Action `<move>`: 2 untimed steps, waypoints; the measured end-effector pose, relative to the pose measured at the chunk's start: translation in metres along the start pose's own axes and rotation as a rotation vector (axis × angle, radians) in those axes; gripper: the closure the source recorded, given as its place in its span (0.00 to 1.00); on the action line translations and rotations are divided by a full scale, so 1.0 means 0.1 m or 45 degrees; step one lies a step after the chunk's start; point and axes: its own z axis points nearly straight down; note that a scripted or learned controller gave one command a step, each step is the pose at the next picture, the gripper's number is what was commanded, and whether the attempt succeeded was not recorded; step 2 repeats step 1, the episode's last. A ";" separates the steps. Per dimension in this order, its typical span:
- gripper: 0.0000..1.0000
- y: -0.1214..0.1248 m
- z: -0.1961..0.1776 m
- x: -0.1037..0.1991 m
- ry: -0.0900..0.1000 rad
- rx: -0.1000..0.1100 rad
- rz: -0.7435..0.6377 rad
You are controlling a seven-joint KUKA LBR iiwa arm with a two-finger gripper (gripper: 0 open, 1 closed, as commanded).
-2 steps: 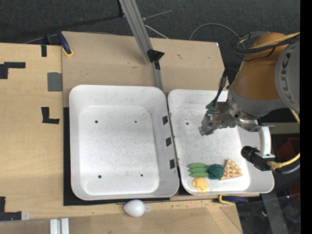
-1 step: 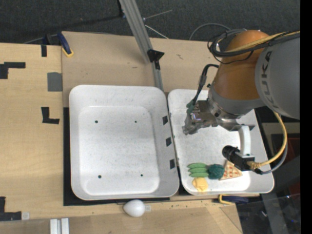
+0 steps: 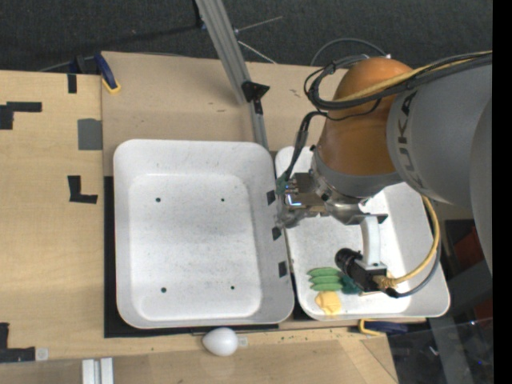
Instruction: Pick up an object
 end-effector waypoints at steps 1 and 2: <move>1.00 -0.04 -0.01 0.49 0.000 0.000 -0.001; 1.00 -0.04 -0.01 0.49 0.000 0.000 -0.001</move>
